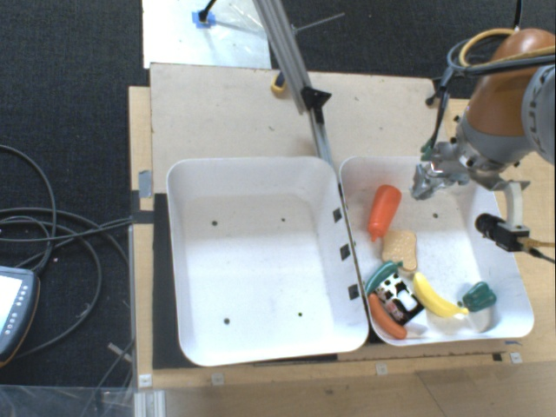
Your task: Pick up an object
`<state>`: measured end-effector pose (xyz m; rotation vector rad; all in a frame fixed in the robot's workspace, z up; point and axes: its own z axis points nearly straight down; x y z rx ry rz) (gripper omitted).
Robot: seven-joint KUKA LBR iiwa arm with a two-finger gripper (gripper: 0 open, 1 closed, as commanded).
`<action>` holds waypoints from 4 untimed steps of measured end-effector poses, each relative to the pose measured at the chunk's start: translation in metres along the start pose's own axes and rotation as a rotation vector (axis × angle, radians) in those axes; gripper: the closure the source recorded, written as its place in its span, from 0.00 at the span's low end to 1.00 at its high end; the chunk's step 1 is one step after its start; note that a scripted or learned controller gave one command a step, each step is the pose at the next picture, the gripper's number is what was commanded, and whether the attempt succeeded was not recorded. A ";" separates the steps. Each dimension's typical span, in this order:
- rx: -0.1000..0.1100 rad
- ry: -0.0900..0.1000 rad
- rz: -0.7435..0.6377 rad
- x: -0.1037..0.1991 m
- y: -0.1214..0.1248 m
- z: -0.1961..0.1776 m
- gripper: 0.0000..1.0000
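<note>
The right bin (508, 272) holds an orange carrot (383, 211), a tan bread slice (400, 248), a yellow banana (437, 297), a green-topped white piece (479, 301), and a red, black and teal cluster (393, 300) at its front left corner. My gripper (426, 183) hangs over the back of this bin, just right of the carrot's top end and apart from it. Nothing shows between its fingers.
The left bin (182, 233) lies beside the right one. A grey metal pole (291, 50) slants from the top down to the divider between the bins. Cables and a tablet (13, 307) lie off the bench at the left.
</note>
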<state>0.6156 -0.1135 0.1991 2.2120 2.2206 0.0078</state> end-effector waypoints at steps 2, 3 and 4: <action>0.007 0.004 -0.006 0.052 -0.007 -0.032 1.00; 0.008 0.005 -0.007 0.112 -0.017 -0.037 1.00; 0.011 0.005 -0.007 0.170 -0.039 -0.031 1.00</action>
